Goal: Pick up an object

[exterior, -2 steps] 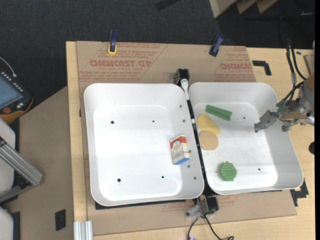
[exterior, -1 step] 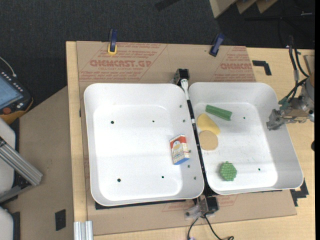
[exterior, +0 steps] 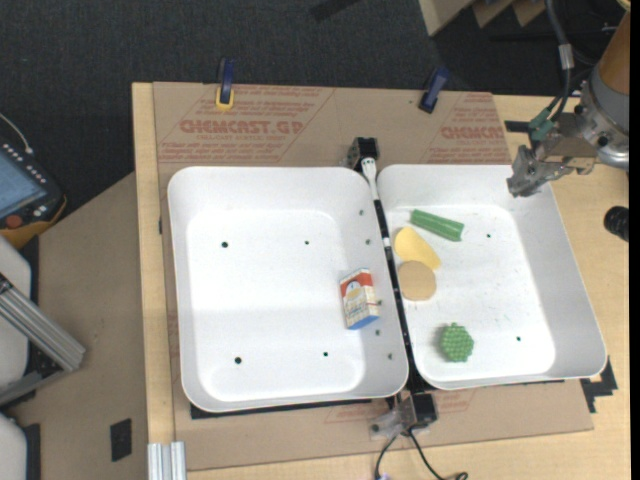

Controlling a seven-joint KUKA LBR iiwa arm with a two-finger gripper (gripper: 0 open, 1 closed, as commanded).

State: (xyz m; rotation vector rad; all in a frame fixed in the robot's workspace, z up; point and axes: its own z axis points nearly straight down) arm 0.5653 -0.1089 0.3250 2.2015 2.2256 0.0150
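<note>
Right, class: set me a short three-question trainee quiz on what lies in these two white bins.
1. True or false: the small red, white and blue carton lies in the left white bin.
2. How many things lie in the right white bin?
3. Which lies nearest the gripper: A) knobbly green ball, B) long green block, C) yellow wedge?

Key: 1 true. 2 four, counting the tan disc. 3 B.
</note>
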